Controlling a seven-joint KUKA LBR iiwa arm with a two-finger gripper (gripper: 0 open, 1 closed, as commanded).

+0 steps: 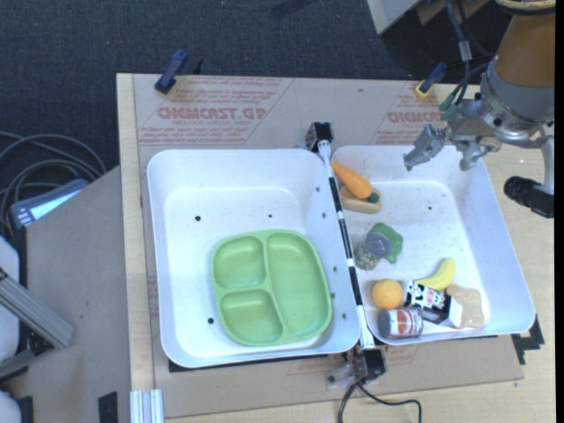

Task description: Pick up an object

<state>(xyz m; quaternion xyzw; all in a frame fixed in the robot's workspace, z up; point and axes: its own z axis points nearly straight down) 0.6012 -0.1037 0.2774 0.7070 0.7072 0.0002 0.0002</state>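
Hovering at the far edge of the right bin (493, 227), the gripper (448, 148) is sitting above bare floor, so you're looking at an approach pose, not a grasp. Its two fingers (417, 155) are looking spread apart and are pinching nothing; no object is between them or touching them. Everything you could pick is lying in that right bin: the carrot (352, 180) is resting near the divider on a tan wooden piece (359, 204), closest to the gripper; the green object (385, 241) with a grey cap is sitting mid-bin; the orange ball (386, 293), banana (439, 276), red can (404, 322), black-and-white carton (429, 299) and beige block (469, 307) are crowding together at the near end. You're probably seeing that cluster because loose items get dropped there. The left bin (176, 192) is holding just the green divided plate (270, 285), well apart from the gripper. You're likely needing a descent toward the carrot next.
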